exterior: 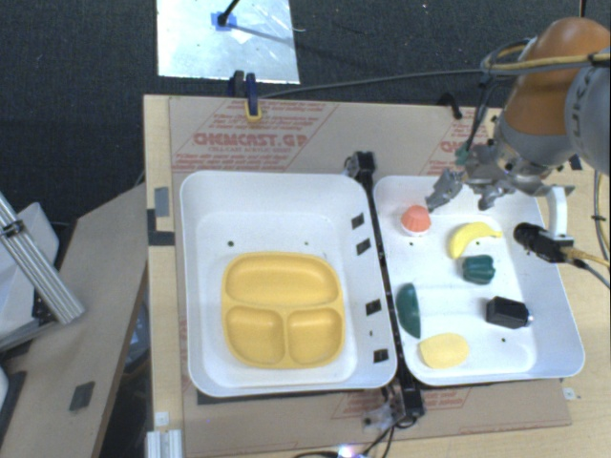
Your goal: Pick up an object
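Observation:
The right bin holds several small objects: an orange-red round piece, a yellow banana, a green pepper, a black block, a dark green piece and a pale yellow lump. My gripper hovers over the bin's far edge, just up and right of the orange-red piece and above the banana. It is open, its two fingers are spread, and nothing sits between them.
The left bin carries a yellow divided tray. A black hinge strip runs between the bins. The arm's orange band and cables occupy the upper right. A blue clamp stands behind the bins.

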`<state>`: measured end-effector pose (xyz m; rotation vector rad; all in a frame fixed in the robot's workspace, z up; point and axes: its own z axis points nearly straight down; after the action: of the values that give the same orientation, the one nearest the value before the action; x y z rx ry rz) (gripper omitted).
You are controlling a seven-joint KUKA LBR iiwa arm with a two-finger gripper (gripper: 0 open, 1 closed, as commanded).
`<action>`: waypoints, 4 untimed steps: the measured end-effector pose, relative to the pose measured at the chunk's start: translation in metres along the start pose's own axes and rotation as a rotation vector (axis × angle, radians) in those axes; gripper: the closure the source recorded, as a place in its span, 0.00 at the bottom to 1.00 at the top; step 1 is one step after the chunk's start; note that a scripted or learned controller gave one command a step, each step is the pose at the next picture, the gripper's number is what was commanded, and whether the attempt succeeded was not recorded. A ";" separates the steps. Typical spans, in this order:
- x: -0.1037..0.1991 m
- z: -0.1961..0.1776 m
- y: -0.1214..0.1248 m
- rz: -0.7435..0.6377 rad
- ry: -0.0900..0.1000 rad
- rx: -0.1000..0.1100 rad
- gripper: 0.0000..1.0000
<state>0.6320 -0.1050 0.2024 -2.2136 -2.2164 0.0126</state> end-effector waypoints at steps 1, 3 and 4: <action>0.000 -0.009 0.003 -0.002 -0.001 -0.013 0.00; -0.005 0.112 0.010 -0.001 -0.001 -0.013 0.00; -0.004 0.117 0.011 -0.001 -0.001 -0.014 0.00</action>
<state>0.6415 -0.1092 0.0851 -2.2203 -2.2246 -0.0013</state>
